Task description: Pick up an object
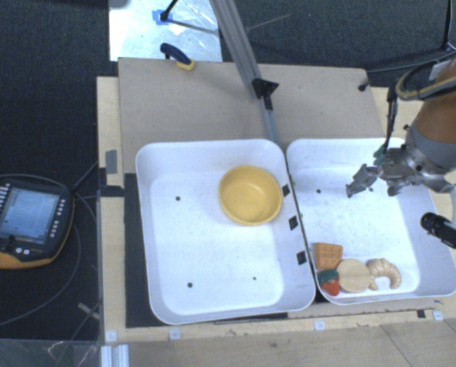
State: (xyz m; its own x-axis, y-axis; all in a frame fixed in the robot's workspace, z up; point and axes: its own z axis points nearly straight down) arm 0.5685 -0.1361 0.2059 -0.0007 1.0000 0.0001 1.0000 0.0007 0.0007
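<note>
At right of frame, over the right bin: hand, fingers spread wide, holding nothing. At that bin's lower edge: waffle, round biscuit, croissant, clustered. Left bin: yellow bowl.

Two white bins, one yellow bowl, one waffle, one round biscuit, one croissant, one small red piece.

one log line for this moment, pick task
gripper: above right bin, nothing held | yellow bowl: left bin | toy foods: right bin near corner, untouched
</note>
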